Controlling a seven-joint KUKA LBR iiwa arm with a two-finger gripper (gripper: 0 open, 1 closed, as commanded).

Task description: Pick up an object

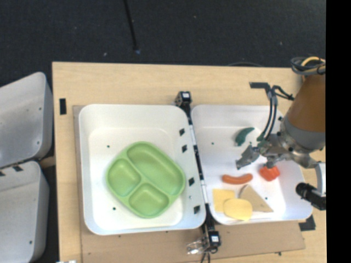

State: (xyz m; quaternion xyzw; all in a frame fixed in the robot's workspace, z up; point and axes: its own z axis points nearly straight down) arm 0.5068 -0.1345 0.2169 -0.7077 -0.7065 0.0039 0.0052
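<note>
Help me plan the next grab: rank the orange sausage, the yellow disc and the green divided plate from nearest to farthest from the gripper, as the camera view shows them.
From the gripper:
1. Orange sausage, just below it in the right bin.
2. Yellow disc, at that bin's front edge.
3. Green divided plate, across in the left bin.

Light wooden bench under gripper, stretching far to its left. Directly on bench: two shallow white bins side by side, touching along black-clipped seam. Right bin beneath gripper. Left bin just left of gripper, past seam. Small black clamp at seam's far end, up-left of gripper; another clamp at seam's near end, below-left of gripper.
</note>
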